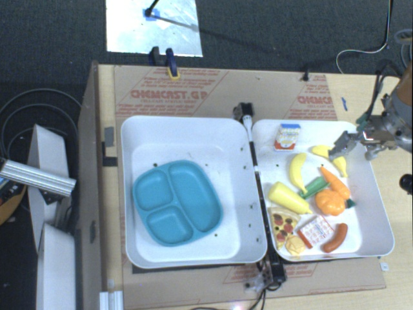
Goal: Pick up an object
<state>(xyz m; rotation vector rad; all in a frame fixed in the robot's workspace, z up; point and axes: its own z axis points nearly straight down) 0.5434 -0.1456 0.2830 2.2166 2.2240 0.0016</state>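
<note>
Near to far, lower frame first.

Bottom of right bin (377,237): 1 sausage (335,237), 1 red-and-white packet (315,230), 1 pizza slice (282,223), and 1 small tan item (295,245), too small to identify. Packet sits between pizza slice and sausage, just beside both.

Mid bin: 1 orange pepper (330,202), 1 corn cob (288,197), 1 carrot (335,181) lying diagonal and touching the pepper, and 1 green piece (314,186) between carrot and banana.

Further up: 1 banana (297,169), 1 small yellow piece (320,150), and another small yellow piece (340,166) just right of it. Top of the bin, near the divider: 1 milk carton (288,136), upright.

That's 12 items in the right bin, all loose on the bin floor.

Left bin (139,137), centre-left of frame: 1 blue tray (177,202) with 3 compartments.

Gripper (341,146) at upper right of the bin, arm coming in from the right edge. Dark fingers (344,143) point down-left, over the two small yellow pieces. Can't tell whether it's released or clenched at this resolution; nothing visibly between the fingers.

Beyond the bins: 1 cardboard sheet (193,86) under both, and 1 silver sheet (155,18) at upper left of frame.
</note>
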